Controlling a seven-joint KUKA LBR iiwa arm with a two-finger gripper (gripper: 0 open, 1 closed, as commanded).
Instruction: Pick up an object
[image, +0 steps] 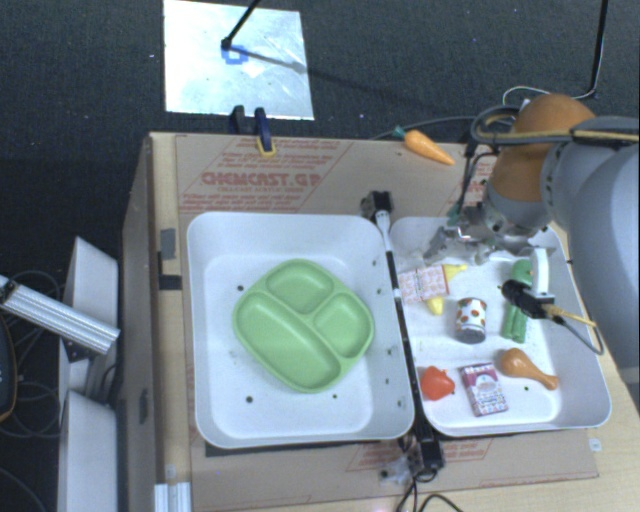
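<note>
Bench, cardboard-topped: left bin (215, 300) with green divided plate (303, 322); right bin (590, 400) with toys. Gripper (462, 238) over its far edge, finger state indeterminate. Nearest item: pink card (421, 283), just below-left, flat, long axis crosswise.

You're looking down on a brown bench (270, 175) with red lettering, standing on a dark carpet floor (70, 110). Beyond the bench's far edge a pale, shiny sheet (240, 60) lies on the floor. Off the bench's left edge you see white boxes (90, 400) and a metal bar (60, 317).
</note>
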